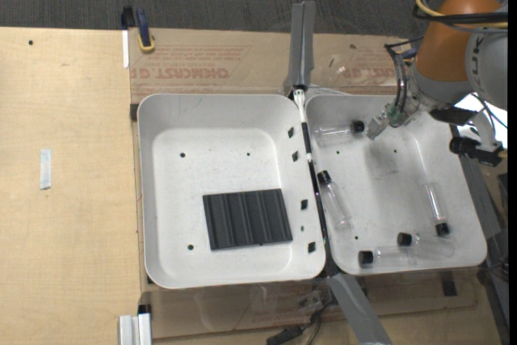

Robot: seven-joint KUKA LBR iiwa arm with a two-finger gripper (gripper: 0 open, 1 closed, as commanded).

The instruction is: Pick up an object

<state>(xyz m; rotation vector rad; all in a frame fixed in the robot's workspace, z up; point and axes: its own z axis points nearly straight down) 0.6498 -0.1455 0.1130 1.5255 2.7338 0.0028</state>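
Two white bins side by side on the bench [65, 254]. I'm reading from the near edge back.

- Left bin [218, 141]: a dark ribbed pad [246, 220] lies flat on the floor towards the near wall, clear of the walls.
- Right bin [380, 198], near wall: a clear tube [389, 257] lies crosswise with a black cap at its left end. A loose-looking black cap [402, 238] sits just behind it. It may belong to another tube, but glare hides that.
- Right side of that bin: second tube [435, 210], lying near-to-far, black cap at its near end.
- Left side, just beside the wall shared with the left bin: third tube [335, 202], slanted, cap at its far end.
- Far wall: fourth tube [333, 130], crosswise, cap at its right end.
- Gripper [381, 124]: low over the far part of the right bin, just right of the fourth tube's cap, apart from the other tubes. It is too small and blurred for me to tell how it is set or whether it grips anything.
- Arm [456, 36]: its orange band is above the bin's far right corner.
- Beyond the bins: printed cardboard [194, 70] and a blue-and-yellow clamp [144, 32] at its left end.
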